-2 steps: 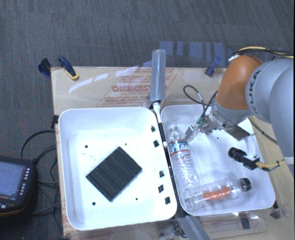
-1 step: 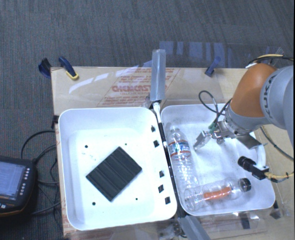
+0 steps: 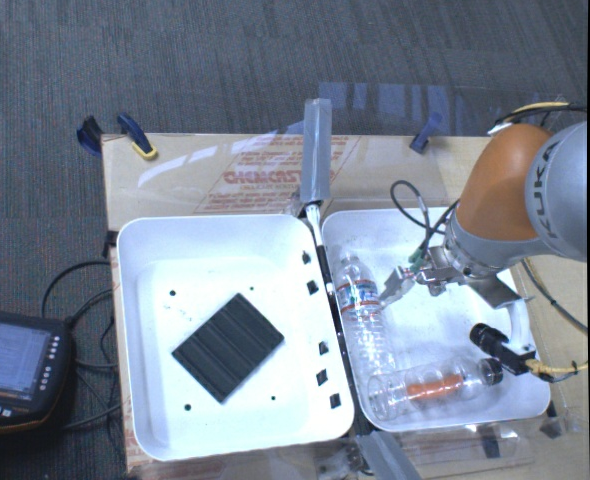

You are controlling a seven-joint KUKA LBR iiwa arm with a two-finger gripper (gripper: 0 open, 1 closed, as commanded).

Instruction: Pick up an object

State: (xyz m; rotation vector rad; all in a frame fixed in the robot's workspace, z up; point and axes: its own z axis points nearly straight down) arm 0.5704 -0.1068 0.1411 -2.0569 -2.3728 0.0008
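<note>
My gripper (image 3: 396,284) hangs over the middle of the right bin (image 3: 415,226), pointing left. Its tip is just right of a clear plastic bottle (image 3: 363,313) with a blue and red label, which lies along the bin's left wall. Whether it touches the bottle I cannot tell. A second clear bottle (image 3: 430,386) with something orange inside lies on its side along the bin's front wall. In the left bin (image 3: 145,258) a black ribbed square pad (image 3: 228,346) lies flat, turned like a diamond.
A grey bar (image 3: 316,158) runs back from the wall between the bins. Blue and yellow clamps (image 3: 135,136) grip the bench's far edge. A handheld control pendant (image 3: 15,366) lies on the floor at left.
</note>
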